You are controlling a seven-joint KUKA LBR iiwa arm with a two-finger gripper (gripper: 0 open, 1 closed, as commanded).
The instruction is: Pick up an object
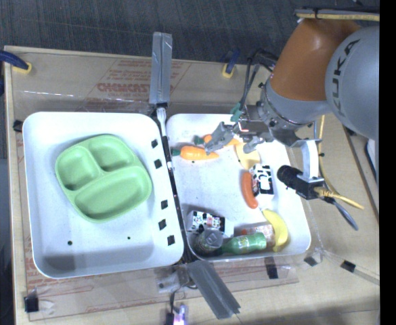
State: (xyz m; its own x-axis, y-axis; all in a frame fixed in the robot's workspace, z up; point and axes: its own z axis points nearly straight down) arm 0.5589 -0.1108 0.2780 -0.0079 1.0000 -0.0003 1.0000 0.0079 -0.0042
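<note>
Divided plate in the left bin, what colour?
Light green, plain; the divided plate shows clearly in the camera view.

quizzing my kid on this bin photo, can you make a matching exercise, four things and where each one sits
Things:
1. green plate
2. carrot
3. banana
4. green bottle

Places:
A. right bin, far end, near the gripper
B. right bin, along the near wall
C. left bin
D. right bin, near right corner

Pairs: 1-C, 2-A, 3-D, 4-B
</note>
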